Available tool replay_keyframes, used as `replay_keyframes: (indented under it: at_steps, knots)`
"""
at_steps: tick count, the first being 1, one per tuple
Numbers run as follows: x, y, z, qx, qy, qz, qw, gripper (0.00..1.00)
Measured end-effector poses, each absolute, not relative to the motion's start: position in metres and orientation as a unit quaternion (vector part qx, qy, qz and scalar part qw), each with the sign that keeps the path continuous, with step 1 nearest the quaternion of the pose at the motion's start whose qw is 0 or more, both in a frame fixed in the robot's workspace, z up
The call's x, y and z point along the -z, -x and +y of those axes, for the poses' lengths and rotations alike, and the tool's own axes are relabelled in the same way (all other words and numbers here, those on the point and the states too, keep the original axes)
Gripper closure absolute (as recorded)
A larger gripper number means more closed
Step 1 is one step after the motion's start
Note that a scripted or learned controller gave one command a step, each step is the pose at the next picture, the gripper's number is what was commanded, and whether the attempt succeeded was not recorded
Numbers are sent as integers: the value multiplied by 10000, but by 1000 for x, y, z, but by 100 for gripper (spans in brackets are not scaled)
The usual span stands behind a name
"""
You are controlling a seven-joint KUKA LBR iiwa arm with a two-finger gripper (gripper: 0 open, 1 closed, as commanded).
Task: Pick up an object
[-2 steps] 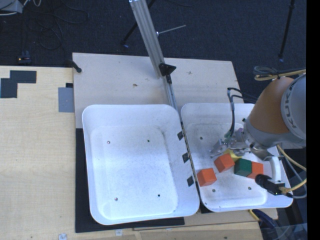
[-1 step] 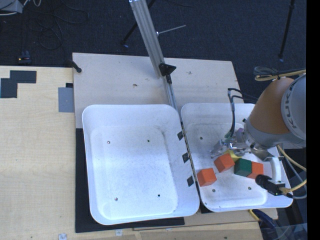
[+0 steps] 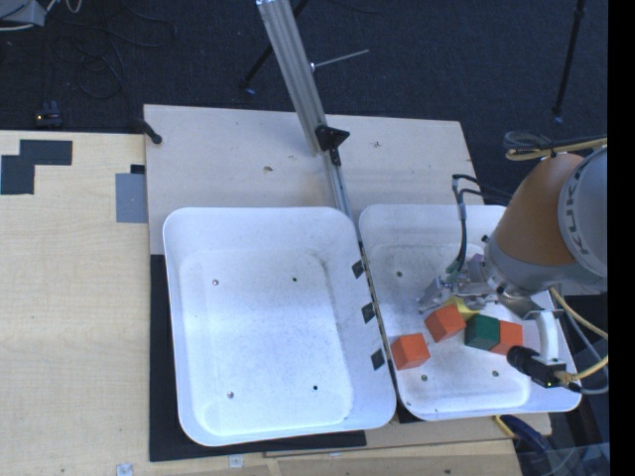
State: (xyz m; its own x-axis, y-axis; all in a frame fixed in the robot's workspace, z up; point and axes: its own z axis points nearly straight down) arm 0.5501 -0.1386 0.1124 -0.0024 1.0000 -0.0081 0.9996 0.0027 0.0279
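Note:
In the right bin lie several small blocks. An orange block sits near the bin's left wall. A second orange block lies just right of it, with a sliver of yellow block behind. A green block rests against another orange block. My gripper hangs low over the bin, its tip right above the middle orange block and the yellow one. Whether anything sits between its fingers is hidden by the wrist.
The left bin lies beside the right one, with black clips along the shared wall. A slanted aluminium rail rises behind the bins. Cables trail from the wrist over the right bin's far edge.

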Motion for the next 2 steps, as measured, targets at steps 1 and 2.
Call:
replay_keyframes:
  at_steps: [1, 2]
  knots:
    - [-119, -531, -127, -23, -7069, 7073, 56, 0]
    - [-129, -532, -128, -27, -7075, 7067, 50, 100]
